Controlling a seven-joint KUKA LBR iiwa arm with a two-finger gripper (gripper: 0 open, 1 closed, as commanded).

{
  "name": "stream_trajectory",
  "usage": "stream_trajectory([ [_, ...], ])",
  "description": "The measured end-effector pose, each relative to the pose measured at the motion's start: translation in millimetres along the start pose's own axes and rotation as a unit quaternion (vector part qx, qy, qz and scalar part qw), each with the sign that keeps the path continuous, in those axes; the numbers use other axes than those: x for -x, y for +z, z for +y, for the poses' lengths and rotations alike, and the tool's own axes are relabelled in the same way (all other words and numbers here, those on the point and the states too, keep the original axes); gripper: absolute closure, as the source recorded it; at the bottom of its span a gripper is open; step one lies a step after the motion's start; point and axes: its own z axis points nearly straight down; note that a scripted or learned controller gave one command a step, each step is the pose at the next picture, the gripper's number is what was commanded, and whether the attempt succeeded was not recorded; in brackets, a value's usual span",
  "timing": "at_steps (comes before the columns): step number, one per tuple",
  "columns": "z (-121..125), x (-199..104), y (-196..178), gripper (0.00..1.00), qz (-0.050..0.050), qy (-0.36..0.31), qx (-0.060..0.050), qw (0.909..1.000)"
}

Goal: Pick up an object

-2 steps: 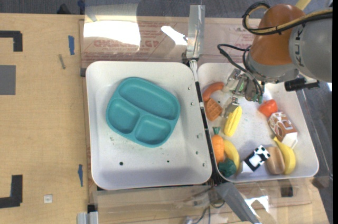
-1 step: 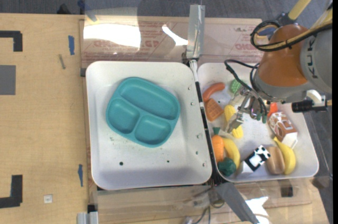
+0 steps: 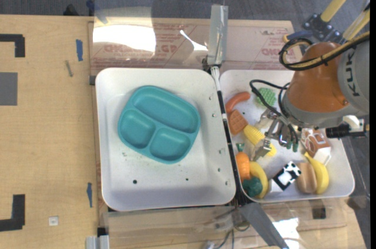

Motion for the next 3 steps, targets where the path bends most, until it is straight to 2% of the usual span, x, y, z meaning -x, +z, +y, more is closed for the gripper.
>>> stream_trajectory([
  [1,21.3,107.4,1.9,0.00,0.006,0.052,-0.002,0.9986],
  [2,-11.4,46.8,1.1,0.00,0.002,0.081,-0.001,0.9967],
  [3,-9.7,50.9,-12.3,1.00,-0.006,0.081,0.001,0.9967],
])
